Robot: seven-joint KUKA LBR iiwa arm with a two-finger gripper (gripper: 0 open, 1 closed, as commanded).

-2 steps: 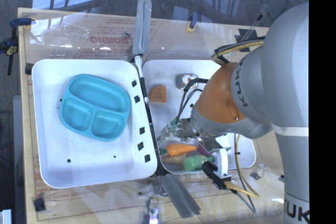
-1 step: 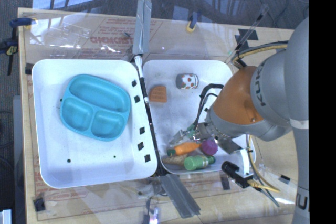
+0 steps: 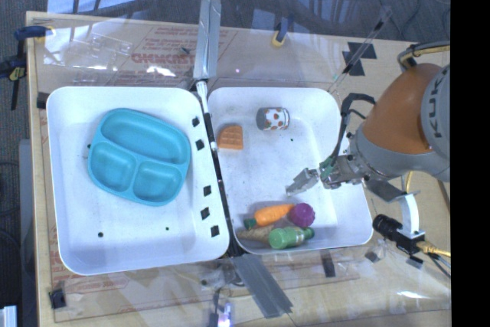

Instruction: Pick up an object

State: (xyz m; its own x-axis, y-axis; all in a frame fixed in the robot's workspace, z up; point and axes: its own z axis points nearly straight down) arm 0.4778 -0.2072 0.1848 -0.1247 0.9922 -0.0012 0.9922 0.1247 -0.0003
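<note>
The right bin [image 3: 329, 107] holds several toy foods. An orange waffle-like piece [image 3: 230, 138] lies near its left wall, and a small grey and red can-like toy [image 3: 272, 119] sits toward the back. Along the front wall lie an orange carrot [image 3: 272, 214], a purple round piece [image 3: 302, 214] and a green piece [image 3: 289, 237]. My gripper [image 3: 304, 180] hangs over the right middle of this bin, above and just behind the purple piece, with nothing visibly between its fingers.
The left bin [image 3: 69, 241] carries a blue divided plate [image 3: 139, 157]. A metal divider bar [image 3: 205, 50] runs back between the bins. The arm's orange band [image 3: 398, 115] and cables [image 3: 406, 233] crowd the right side.
</note>
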